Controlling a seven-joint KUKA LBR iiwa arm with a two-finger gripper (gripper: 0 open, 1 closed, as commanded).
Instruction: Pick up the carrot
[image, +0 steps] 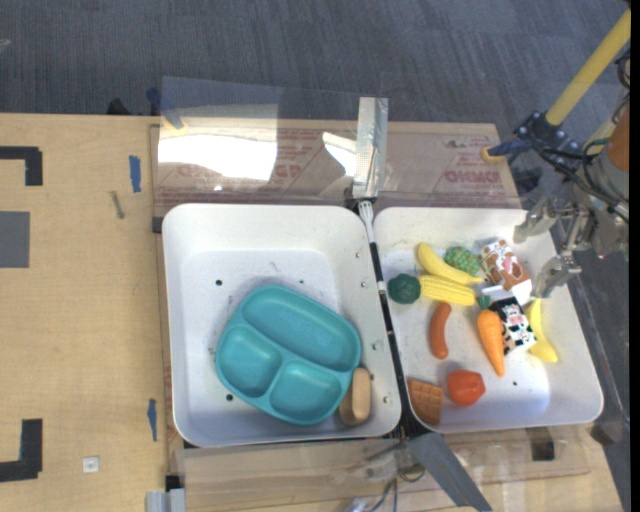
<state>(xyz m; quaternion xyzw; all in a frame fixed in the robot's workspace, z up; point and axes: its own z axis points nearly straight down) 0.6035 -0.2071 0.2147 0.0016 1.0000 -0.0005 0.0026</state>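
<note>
The carrot (490, 340), a smooth orange cone tapering to a point toward the near edge, lies in the right bin (580, 400), a shallow white tray with rounded corners. Just beside its thick end sits a small black-and-white cow-patterned toy (514, 327), and a curved yellow banana (541, 335) lies on the far side of that toy. To the carrot's left rests a glossy orange-red sausage (439, 330), oblong with rounded ends, and near its tip sits a round red tomato (465, 386) next to a gridded brown waffle piece (426, 400). Further back are two yellow banana-like pieces (445, 278), a bumpy green vegetable (462, 260), a dark green ball (404, 289) and a red-and-white patterned toy (502, 265). The gripper (556, 262), a grey metal assembly, hangs over the bin's far right corner, well apart from the carrot; whether its jaws are spread or pressed together cannot be told. The left bin (190, 300) holds a teal three-compartment plastic plate (288, 352) with a tan bread-like oval (357, 396) touching its edge.
</note>
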